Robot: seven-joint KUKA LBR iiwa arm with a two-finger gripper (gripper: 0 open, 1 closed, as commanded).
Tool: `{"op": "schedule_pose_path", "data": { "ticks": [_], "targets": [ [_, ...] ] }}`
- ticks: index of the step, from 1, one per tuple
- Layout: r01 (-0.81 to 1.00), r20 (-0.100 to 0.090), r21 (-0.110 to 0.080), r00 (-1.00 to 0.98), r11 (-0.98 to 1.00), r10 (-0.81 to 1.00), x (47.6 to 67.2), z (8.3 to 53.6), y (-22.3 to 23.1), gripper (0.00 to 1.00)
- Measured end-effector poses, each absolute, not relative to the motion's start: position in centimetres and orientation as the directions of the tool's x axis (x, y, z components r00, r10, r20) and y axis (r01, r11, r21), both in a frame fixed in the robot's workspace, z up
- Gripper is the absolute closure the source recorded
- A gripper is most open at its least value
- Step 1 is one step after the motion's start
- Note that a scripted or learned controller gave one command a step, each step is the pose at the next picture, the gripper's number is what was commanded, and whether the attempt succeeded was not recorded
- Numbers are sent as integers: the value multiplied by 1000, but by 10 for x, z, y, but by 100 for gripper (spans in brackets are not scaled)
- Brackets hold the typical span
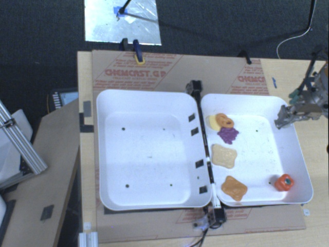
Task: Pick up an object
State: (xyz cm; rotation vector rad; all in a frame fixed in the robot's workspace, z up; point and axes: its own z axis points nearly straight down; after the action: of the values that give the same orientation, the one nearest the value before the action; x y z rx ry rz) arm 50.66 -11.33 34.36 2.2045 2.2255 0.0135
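The right bin (267, 107) holds several small items along its left side: an orange ring-shaped piece (224, 120) on a yellow piece (212, 122), a purple cluster (228, 134), a pale beige slab (224, 156) and an orange-brown piece (234, 188). A red-orange round item (283, 182) lies near the bin's front right corner. My gripper (283, 118) hangs at the bin's right rim, well right of the items, with nothing seen between its fingers.
The left bin (149, 104) stands beside the right one, with a black divider strip (202, 143) between them. Both rest on a cardboard sheet (154, 68). A shiny metal plate (122, 13) lies at the back. An aluminium frame (18, 143) stands far left.
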Motion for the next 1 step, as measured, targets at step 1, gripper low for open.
{"op": "schedule_pose_path", "data": {
  "ticks": [1],
  "targets": [
    [1000, 2, 18, -14, 14, 1000, 487, 474, -20, 100]
  ]
}}
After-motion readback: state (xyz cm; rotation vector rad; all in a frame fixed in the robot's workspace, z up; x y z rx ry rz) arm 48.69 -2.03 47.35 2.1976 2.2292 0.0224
